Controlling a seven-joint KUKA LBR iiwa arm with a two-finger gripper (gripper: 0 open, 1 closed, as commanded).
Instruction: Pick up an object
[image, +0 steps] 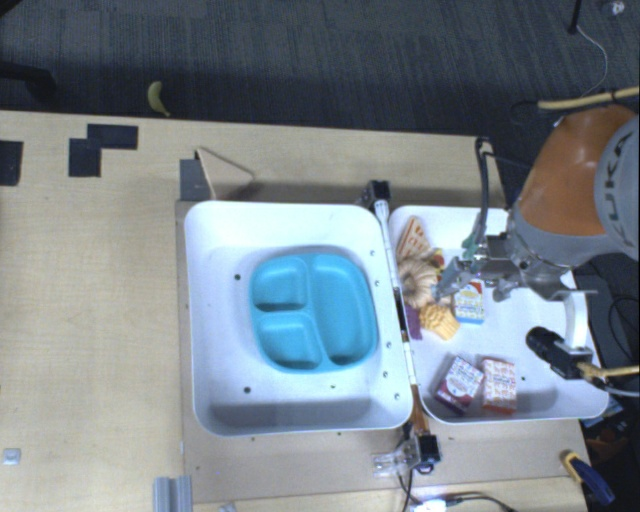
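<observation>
My gripper (472, 272) hangs over the right bin (560, 405), in its upper middle part. Just under it is a small blue and white carton (470, 304); whether they touch I cannot tell. To the gripper's left lie a tan toy (424, 276) and a pizza-slice toy (411, 240). A yellow waffle-like piece (439, 320) lies beside the carton. Two red and white packets (460, 381) (499, 384) sit near the bin's front wall.
The left bin (215, 300) holds a blue divided plate (312, 310). A rail (397, 290) runs between the two bins. The grey arm with its orange band (565, 185) comes in from the right, above the right bin's far side.
</observation>
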